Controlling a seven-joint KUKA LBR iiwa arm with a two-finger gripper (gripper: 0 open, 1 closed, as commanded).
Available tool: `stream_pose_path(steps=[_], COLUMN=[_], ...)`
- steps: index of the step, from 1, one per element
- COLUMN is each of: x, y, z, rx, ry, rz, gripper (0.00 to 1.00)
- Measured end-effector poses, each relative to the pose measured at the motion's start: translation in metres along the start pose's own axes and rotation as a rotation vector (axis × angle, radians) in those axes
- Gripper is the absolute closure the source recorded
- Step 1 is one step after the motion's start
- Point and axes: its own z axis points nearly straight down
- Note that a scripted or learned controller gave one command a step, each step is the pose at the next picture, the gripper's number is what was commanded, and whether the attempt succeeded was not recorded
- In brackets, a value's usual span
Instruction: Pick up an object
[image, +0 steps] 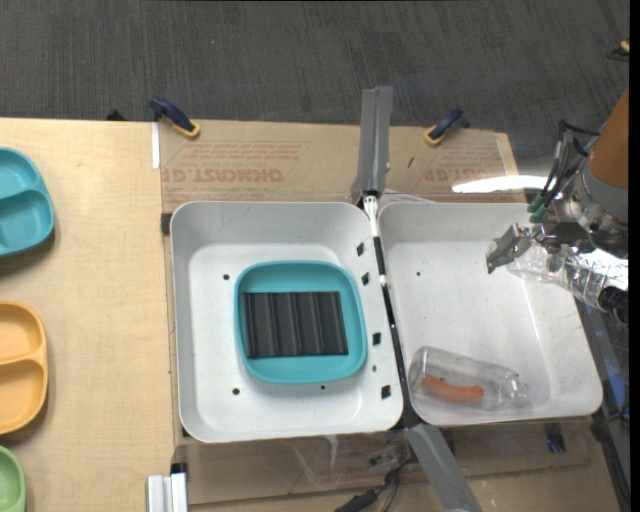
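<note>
Overhead view of the bench with two white bins side by side. The right bin (560, 330) holds a clear plastic bottle (468, 382) lying on its side near the front wall, with an orange item visible inside it; this is the likely pick target. The gripper (512, 250) hangs over the rear right of that bin, well apart from the bottle, and whether it is open or closed cannot be told at this size and glare. The left bin (195, 300) holds a teal tray (300, 322) with a dark ribbed insert. To pick well, the arm probably needs to travel forward and left, then descend across the bottle's short axis, since a smooth round body may roll or slip. The front wall lies just beside the bottle and limits approach there; the bin's centre offers open floor.
</note>
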Motion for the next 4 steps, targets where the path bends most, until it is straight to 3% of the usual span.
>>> stream_pose_path(steps=[1,2,3,4], x=[0.011,-0.080,-0.028,-0.070], y=[-0.071,-0.059,-0.066,-0.057], z=[0.074,0.035,0.166,0.144], rx=[0.001,-0.002,-0.003,0.004], ry=[0.001,-0.001,0.000,0.010], rz=[0.083,0.256,0.270,0.330], gripper=[0.00,0.00,0.00,0.00])
